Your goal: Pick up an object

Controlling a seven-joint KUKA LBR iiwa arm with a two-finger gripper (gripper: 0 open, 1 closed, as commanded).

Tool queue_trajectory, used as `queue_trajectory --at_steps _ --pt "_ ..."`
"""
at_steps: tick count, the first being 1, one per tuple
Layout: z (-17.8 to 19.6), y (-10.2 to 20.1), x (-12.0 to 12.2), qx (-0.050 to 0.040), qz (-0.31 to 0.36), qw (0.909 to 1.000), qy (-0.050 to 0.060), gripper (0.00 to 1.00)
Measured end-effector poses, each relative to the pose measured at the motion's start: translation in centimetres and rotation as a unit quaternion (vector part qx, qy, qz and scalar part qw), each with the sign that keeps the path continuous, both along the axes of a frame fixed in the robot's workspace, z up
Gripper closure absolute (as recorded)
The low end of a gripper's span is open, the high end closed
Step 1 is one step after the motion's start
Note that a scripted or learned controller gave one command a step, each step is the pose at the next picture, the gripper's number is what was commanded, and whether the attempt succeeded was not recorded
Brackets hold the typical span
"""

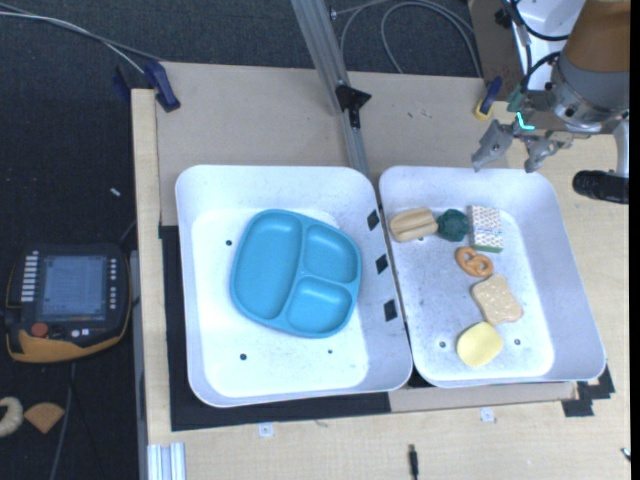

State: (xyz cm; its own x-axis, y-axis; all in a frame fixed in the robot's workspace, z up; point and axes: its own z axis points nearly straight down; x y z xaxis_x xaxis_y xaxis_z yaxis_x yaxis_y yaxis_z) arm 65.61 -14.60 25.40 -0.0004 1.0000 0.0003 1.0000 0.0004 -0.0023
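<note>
1. The gripper (513, 152) hangs over the bench just beyond the far rim of the right bin (570, 268), its two fingers spread apart with nothing between them.
2. Candidates all lie in the right bin: a bun (412, 224) at the far left, a green piece (454, 225) touching it, a box (486, 226) just right of that, a pretzel (474, 262) nearer, then a cracker (497, 299) and a yellow piece (479, 345) nearest.
3. The left bin (200, 268) holds a blue tray (297, 271), which looks too wide and flat for an easy grasp.
4. The step in hand looks like the approach: nothing is picked yet.
5. To do it well, choose a piece standing apart. The yellow piece has free space around it; the bun, green piece and box crowd together, so fingers could land on a neighbour.
6. Centre over the chosen piece, turn the fingers across its narrow side, and descend straight.
7. Close only once the fingers straddle it, then lift slowly.
</note>
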Motion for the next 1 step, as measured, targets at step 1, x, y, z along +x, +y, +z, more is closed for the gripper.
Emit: queue_trajectory --at_steps 1 --pt "0.11 0.01 0.05 -0.0002 0.000 1.0000 -0.001 0.00"
